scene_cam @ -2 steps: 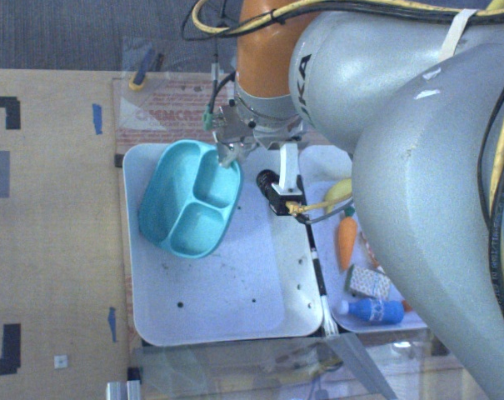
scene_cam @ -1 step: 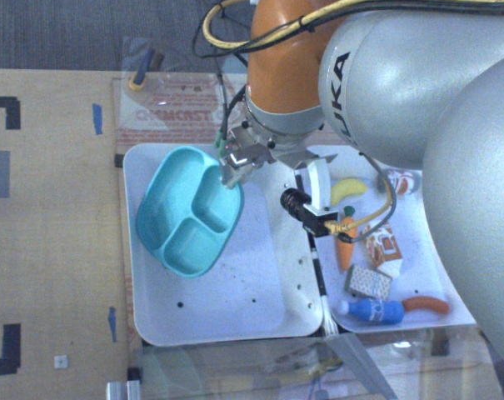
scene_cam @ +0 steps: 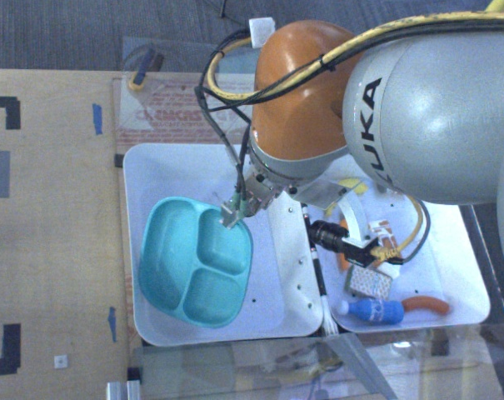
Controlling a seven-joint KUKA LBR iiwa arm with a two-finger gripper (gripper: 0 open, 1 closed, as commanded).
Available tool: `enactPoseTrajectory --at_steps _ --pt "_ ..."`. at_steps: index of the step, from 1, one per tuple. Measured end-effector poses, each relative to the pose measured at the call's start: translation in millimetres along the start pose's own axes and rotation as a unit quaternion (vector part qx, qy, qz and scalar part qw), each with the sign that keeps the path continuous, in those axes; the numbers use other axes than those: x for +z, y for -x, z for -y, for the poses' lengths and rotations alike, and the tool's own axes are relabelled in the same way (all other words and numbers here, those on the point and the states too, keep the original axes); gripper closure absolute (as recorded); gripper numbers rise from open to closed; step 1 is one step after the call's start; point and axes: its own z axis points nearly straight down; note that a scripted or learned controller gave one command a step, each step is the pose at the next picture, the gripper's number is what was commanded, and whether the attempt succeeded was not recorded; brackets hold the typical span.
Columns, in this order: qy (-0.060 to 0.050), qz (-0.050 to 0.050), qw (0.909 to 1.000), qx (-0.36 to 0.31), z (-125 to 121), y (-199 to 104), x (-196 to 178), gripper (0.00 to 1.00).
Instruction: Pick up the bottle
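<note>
Arm (scene_cam: 385, 98) low over left bin (scene_cam: 143, 173), fingers' (scene_cam: 233, 212) state unclear, at teal tray's (scene_cam: 193, 261) rim.

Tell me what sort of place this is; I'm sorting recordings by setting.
Most likely a robotics lab test bench. A KUKA arm reaches over two white bins, tape marks dot the wooden bench, and odd items wait: a teal divided tray and a blue bottle.

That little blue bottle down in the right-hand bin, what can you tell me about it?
The bottle is small, blue, and looks plastic, with a white cap end pointing left. It lies on its side near the front edge of the right bin. An orange carrot-like piece sits against its right end, and a speckled square block lies just behind it. The gripper is over the left bin, far from it.
</note>
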Motion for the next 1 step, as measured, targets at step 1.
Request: enactPoseTrajectory --at_steps 1 --pt "0.018 0.011 0.986 0.165 0.3 -34.7 23.2 1.0"
